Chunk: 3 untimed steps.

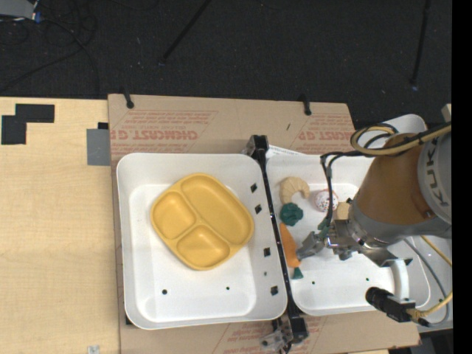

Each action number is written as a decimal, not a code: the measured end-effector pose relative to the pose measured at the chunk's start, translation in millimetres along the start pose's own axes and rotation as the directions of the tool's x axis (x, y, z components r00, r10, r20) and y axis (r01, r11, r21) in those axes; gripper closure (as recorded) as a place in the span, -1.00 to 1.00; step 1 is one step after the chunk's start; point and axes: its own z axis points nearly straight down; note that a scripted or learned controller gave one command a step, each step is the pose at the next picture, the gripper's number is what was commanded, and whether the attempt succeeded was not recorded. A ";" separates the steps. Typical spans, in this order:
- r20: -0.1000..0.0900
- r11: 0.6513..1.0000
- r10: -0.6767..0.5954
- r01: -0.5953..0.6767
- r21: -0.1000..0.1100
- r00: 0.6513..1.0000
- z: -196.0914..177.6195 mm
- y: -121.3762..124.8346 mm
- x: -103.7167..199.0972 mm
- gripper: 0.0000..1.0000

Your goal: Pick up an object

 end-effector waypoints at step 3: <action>0.002 1.000 -0.002 0.002 -0.012 1.000 -20.3 2.9 -2.4 1.00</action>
